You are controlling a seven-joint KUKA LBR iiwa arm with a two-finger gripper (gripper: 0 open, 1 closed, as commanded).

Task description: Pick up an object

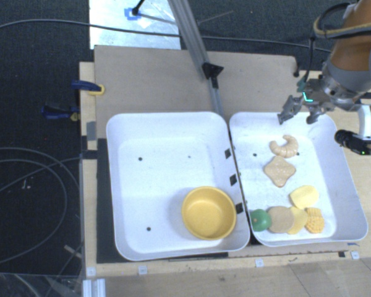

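My gripper [300, 114] hangs over the far edge of the right bin [343, 166], its two dark fingers spread open with nothing between them. Just below it in that bin lies a tan croissant-shaped piece [285, 146]. Nearer the front sits a tan diamond-shaped cracker [279, 171]. A yellow chip [303, 196], a round tan cookie [281, 219], a green ball [259, 218] and an orange waffle piece [314, 221] cluster at the front of the bin.
The left bin [142, 141] holds a yellow bowl [208, 212] at its front right corner. A grey pole [195, 36] slants across the back of the bench. Blue and yellow clamps [86, 87] grip the bench's left edge.
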